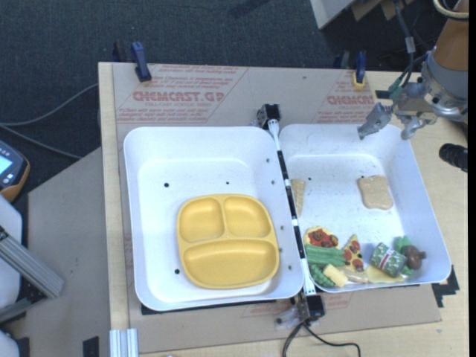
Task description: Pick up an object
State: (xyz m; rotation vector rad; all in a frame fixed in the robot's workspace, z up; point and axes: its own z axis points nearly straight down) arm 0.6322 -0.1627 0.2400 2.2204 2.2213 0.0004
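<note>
One tan cracker [375, 193] in right bin [424, 192], well below fingers [392, 120], fingers spread, pinching nothing.

Lab; clamped bench [223, 95], white bins [149, 199].

blue clamps [139, 59], brown board [186, 99], black cables [44, 117]

Smooth, faintly glossy white plastic in both bins [149, 162]; matt yellow plastic in the tray [227, 240]. Printed brown paper over the board [223, 95]. Dull grey metal on the gripper [393, 123].
</note>
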